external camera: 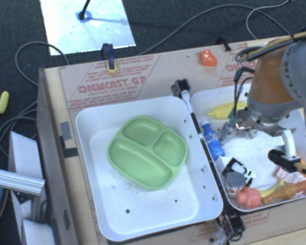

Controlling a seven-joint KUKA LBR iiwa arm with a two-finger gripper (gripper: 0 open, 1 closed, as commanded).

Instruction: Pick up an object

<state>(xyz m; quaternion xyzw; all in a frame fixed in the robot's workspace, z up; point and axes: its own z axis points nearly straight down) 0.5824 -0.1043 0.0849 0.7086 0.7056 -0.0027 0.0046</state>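
Grey arm [302, 69] reaches over the right bin [252, 151], gripper [237, 127] beside a blue bottle [212, 143]; its grip state cannot be determined.

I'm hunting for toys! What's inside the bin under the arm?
A blue bottle, a yellow thing, a pink lump and a black-and-white piece. The arm covers the bin's far right corner, so anything there is hidden.
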